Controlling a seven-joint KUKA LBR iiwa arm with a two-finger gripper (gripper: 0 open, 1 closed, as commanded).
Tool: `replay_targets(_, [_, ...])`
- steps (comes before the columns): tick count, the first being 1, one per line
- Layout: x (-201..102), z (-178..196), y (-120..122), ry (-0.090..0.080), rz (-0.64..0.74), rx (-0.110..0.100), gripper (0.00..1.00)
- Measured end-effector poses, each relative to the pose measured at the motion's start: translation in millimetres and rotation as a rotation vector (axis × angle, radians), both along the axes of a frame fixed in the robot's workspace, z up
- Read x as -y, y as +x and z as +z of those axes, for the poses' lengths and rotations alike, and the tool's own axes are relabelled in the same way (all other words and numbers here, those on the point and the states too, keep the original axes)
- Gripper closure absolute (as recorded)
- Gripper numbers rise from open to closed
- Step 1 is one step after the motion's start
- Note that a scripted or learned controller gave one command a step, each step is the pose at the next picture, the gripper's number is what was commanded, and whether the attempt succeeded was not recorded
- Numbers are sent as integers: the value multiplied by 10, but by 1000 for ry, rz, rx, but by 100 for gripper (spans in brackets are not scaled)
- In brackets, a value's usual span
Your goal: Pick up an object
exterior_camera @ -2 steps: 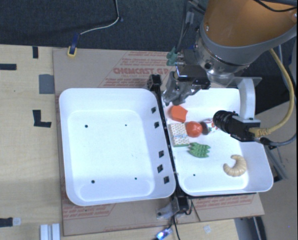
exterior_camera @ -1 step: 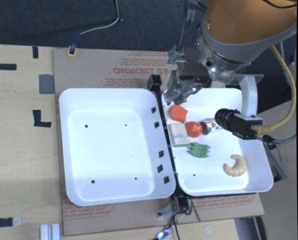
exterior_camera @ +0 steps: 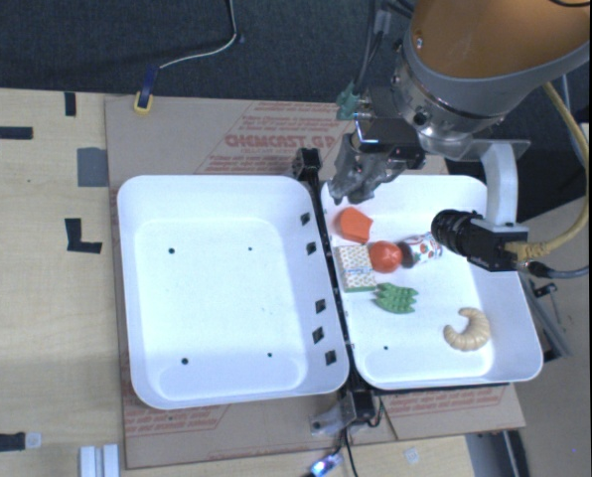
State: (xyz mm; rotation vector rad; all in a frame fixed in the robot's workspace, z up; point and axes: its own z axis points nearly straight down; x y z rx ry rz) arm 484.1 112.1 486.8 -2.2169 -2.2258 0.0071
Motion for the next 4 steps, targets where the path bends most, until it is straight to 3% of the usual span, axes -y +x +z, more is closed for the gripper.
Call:
replay_targets(1, [-3, 94, 3, -1, 0, -2, 100])
replay_targets(2, [-341, 77, -7, 3, -1, 1, 100])
replay_targets(3, [-327, 180, -2, 2, -2, 1, 100])
replay_targets(4, [-933, 491, 124, 5, 2, 5, 100])
